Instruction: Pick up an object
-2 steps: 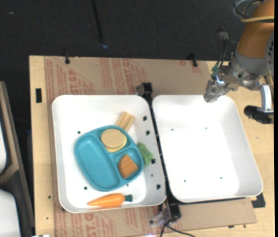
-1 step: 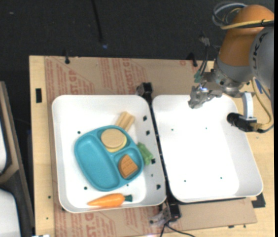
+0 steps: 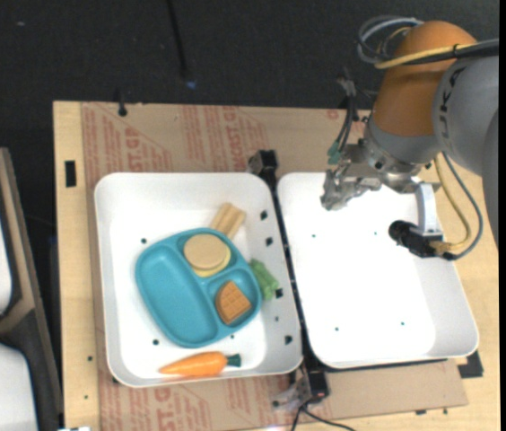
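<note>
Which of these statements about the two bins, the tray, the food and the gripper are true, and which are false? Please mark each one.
1. The blue tray lies in the left bin. True.
2. The carrot lies on the tray. False: it lies on the bin floor, beside the tray's near edge.
3. The gripper is over the right bin. True: it hangs above that bin's far left corner.
4. The round cookie sits in the right bin. False: it sits on the tray in the left bin.
5. A waffle piece sits on the tray. True.
</note>
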